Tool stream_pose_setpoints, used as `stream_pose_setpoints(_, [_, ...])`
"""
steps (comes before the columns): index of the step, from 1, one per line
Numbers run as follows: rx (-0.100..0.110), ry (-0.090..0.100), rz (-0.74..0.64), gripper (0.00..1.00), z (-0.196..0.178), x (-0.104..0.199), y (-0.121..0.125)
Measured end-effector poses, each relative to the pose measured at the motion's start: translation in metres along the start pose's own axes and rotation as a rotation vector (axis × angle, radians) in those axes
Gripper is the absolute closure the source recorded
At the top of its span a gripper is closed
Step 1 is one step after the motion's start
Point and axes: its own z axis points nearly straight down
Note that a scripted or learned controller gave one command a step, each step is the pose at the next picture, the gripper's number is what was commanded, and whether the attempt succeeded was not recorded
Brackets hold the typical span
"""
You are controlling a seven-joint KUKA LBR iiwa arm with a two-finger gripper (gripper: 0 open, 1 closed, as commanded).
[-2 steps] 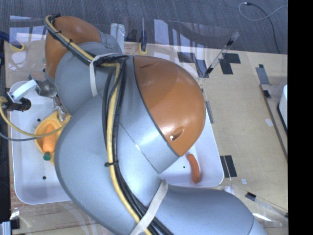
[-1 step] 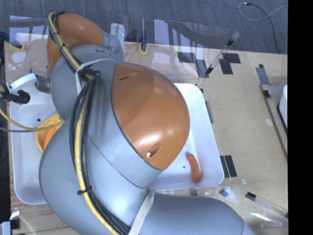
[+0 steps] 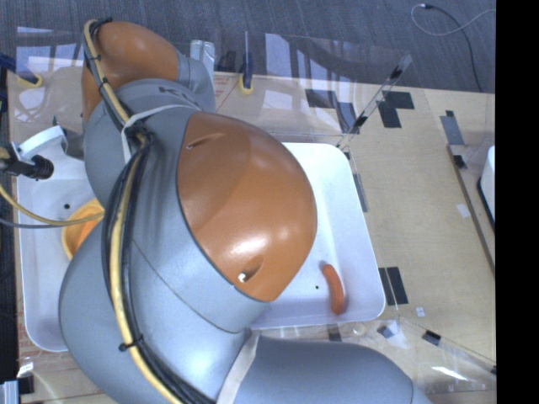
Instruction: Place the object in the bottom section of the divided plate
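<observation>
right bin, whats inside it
A small orange sausage-shaped object lies near the near-right corner of the right bin. The arm covers most of the bin's floor, so anything under it is hidden.

One arm (image 3: 194, 251), two white bins (image 3: 358, 234), one orange sausage (image 3: 335, 288), one yellow item (image 3: 82, 225).

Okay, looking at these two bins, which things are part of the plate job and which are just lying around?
Job:
- orange sausage-shaped object, lying in the right bin
- yellow-orange thing in the left bin, mostly behind the arm; possibly the plate, cannot tell

Lying about:
- black tape strips on the bench
- cable on the floor
</observation>
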Motion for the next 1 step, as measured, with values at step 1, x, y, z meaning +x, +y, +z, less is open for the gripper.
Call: stream_pose_setpoints(1, [-0.006,0.046,-0.219,1.0,0.0053,-0.0681,-0.0186])
